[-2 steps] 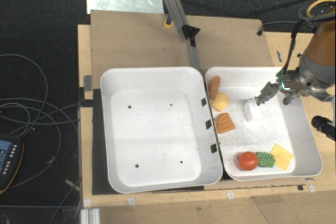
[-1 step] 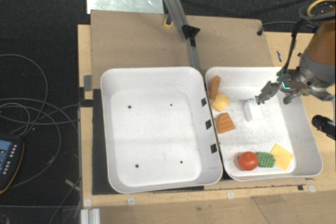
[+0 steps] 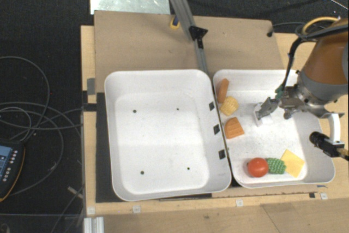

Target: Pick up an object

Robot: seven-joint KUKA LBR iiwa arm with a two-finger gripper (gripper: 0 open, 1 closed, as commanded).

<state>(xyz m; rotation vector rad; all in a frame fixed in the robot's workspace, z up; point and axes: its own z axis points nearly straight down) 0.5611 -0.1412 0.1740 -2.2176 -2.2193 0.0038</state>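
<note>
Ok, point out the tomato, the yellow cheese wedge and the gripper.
tomato (image 3: 258,167): camera view, middle of its red top.
yellow cheese wedge (image 3: 293,162): camera view, centre of its flat face.
gripper (image 3: 262,113): camera view, at its fingertips, over the right bin.

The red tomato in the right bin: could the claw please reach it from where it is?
Probably yes: the round red tomato lies uncovered below the claw, with bare bin floor between.
</note>
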